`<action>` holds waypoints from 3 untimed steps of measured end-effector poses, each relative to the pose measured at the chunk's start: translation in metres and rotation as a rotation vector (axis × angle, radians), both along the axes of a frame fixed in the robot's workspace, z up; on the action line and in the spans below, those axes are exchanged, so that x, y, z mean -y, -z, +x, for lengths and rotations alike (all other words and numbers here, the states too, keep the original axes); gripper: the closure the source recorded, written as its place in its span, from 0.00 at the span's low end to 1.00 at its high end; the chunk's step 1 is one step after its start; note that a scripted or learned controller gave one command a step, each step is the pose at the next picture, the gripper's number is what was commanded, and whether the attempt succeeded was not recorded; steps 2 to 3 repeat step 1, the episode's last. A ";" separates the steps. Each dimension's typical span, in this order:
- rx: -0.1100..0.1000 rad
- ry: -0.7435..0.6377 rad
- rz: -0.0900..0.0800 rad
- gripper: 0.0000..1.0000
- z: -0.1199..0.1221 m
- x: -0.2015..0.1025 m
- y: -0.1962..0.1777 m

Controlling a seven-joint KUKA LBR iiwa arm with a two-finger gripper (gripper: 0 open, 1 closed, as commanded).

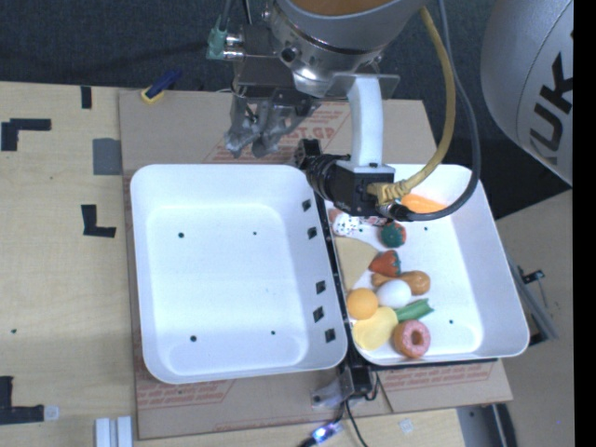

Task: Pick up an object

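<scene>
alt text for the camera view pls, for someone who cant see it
A grey arm's gripper hangs above the bench behind two white bins. The right bin holds small toy foods, among them a doughnut and a white egg.

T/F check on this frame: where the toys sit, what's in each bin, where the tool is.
1. The toy food lies in the right bin. True.
2. The donut sits at the far end of the pile, nearest the arm. False: it lies at the near end, beside the yellow piece.
3. The tool is above the cardboard behind the left bin. True.
4. The white egg lies in the left bin. False: it lies in the right bin, next to the orange ball.
5. The tool is down among the toys. False: it is outside both bins.
</scene>
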State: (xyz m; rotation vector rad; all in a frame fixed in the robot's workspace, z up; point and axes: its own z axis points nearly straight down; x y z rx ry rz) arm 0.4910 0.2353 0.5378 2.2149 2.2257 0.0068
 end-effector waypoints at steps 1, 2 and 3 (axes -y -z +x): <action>-0.010 0.003 -0.005 1.00 -0.006 0.002 0.006; -0.010 0.003 -0.005 1.00 -0.006 0.002 0.006; -0.010 0.003 -0.005 1.00 -0.006 0.002 0.006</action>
